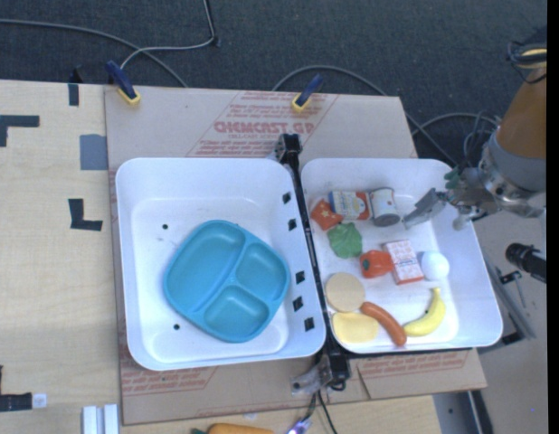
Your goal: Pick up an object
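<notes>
Locate the gripper (440, 213) at the right of the frame, above the upper right part of the right bin (478, 269). Note the fingers (421, 210) spread apart, with nothing between them. Treat the pick as not yet made.

Find the candidate objects crowded in the right bin:
- Upper row: tin can (383, 206), just beside a small carton (351, 203), with a red piece (323, 215) at the left end.
- Middle: green piece (345, 240), red vegetable (376, 263), red-and-white box (405, 262), white egg (434, 264).
- Lower row: round biscuit (345, 290), yellow slice (354, 329), sausage (384, 322), banana (429, 316).

Regard the tin can as the likeliest target, being nearest the fingers and just left of them. Expect difficulty there: touching or nearly touching the carton, leaving little room for a finger on that side. Consider the egg as the more isolated option, but prone to roll.

Disregard the left bin (144, 197), holding a blue divided plate (227, 280) lying flat, too wide and low for an easy grasp.

Observe both bins seated on a cardboard sheet (252, 129), secured to the bench (44, 269) by two clamps (124, 84) at the upper edge, presumably to prevent sliding during contact.
</notes>
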`<state>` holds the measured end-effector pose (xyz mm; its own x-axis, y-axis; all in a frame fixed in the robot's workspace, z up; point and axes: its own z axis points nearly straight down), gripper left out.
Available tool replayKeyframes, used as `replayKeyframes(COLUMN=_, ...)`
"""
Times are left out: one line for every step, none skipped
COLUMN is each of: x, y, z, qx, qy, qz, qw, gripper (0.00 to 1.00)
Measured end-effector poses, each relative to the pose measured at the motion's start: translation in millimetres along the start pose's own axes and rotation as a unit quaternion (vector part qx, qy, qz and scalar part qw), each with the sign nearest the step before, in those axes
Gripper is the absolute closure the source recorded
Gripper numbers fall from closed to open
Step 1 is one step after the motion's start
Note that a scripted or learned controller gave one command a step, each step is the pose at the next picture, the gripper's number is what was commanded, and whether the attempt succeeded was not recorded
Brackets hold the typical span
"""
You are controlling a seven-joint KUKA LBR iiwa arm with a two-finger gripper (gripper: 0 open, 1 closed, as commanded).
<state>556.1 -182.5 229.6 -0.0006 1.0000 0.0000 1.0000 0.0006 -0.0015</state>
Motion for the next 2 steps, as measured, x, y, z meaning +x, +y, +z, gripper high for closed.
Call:
replayKeyframes(x=52, y=21, z=131, qx=-0.006, qy=-0.001, qz=-0.001, qw=1.0000, gripper=0.00)
replayKeyframes(x=75, y=-22, z=144, qx=-0.002, qy=0.000, qz=0.000, qw=1.0000, gripper=0.00)
